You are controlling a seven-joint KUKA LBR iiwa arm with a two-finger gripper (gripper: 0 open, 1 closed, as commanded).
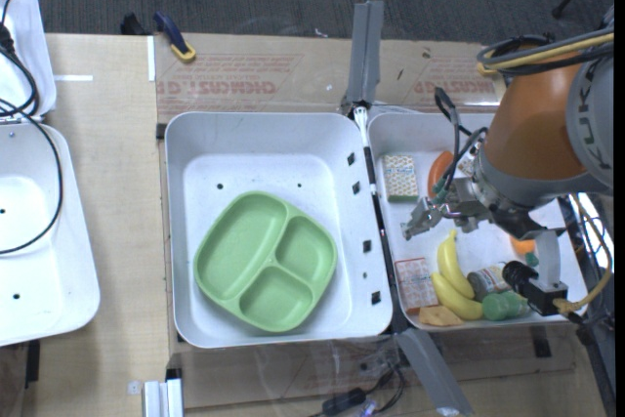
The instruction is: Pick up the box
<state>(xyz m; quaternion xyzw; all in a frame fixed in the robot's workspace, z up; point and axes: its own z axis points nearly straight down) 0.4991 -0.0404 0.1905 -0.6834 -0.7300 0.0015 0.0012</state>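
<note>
The box [415, 281] is small, flat and whitish with red print on its top. It lies at the near left corner of the right bin [391, 239], just beside the bananas [451, 280]. The gripper [422, 218] hangs over the bin's middle, above the box and apart from it; whether it is wide or narrow I cannot tell. A speckled sponge [399, 177] lies farther back. The left bin [186, 210] bears a green tray [266, 261].

grey KUKA arm with orange band [532, 127] reaching in over right white bin [415, 125], two-finger metal gripper [418, 220] low inside it
</note>
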